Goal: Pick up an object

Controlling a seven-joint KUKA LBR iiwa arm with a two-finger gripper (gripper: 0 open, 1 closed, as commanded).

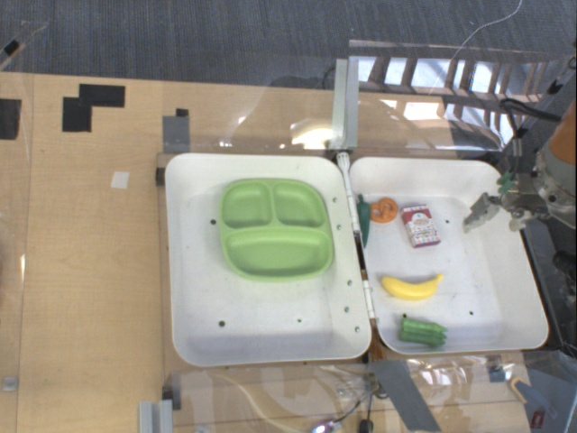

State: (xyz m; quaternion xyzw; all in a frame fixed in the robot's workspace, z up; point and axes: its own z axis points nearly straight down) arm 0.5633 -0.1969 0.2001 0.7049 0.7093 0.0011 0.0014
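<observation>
Gripper (494, 207) at right bin's (469, 336) right edge, jaws apparently apart, holding nothing; banana (412, 286), red box (419, 225) mid-bin; green plate (274, 228) left bin (194, 332).

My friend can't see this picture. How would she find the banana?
Look in the right-hand white bin, toward its lower middle. The banana lies there on its side, above the green vegetable and below the small red packet. It is the only yellow, curved thing.

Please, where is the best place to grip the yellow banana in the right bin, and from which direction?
Probably grip the banana at its thick middle, descending from above with the end effector closing across its narrow width. It lies flat, curved, apart from the green object.
</observation>
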